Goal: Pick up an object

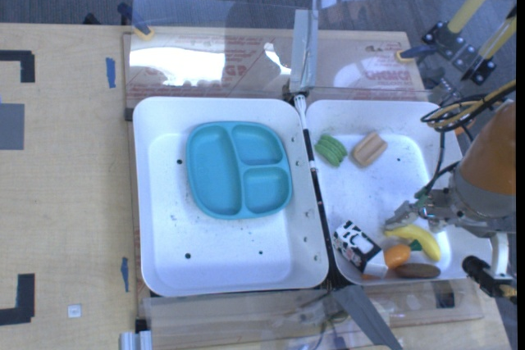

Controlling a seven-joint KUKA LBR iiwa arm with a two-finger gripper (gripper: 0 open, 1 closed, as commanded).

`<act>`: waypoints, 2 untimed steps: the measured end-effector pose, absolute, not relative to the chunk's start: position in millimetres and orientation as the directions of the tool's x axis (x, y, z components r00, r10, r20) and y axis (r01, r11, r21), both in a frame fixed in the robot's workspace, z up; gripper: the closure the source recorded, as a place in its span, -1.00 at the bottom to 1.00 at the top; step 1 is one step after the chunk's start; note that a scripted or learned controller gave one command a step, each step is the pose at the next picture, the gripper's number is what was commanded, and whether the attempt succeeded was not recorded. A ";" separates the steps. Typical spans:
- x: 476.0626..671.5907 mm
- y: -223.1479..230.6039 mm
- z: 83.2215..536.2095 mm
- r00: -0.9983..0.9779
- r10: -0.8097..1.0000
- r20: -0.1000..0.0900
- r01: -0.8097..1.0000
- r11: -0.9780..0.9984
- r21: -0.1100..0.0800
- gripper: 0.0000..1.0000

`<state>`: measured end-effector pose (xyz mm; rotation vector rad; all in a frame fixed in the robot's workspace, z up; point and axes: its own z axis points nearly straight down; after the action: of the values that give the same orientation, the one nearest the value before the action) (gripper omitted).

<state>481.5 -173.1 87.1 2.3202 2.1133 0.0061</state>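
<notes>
While the arm [492,176] reaches in from the right, its gripper [408,215] hangs low over the right bin [361,193], just above the banana [418,239]. It is too small and blurry to tell if the gripper is open or closed. An orange [396,255] and a brown thing [418,270] lie just beside the banana. A black and white box [358,244] sits near them. A green thing [331,149] and a tan block [368,148] lie at the far side. The left bin [164,250] holds a blue tray [239,170].
</notes>
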 end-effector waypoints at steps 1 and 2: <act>479.7 -169.7 92.4 -0.322 0.947 0.001 0.947 0.322 0.000 -1.00; 480.6 -169.7 102.3 -0.320 0.947 0.000 0.947 0.320 0.003 1.00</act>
<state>480.6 -169.7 102.3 1.8307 2.5514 0.0042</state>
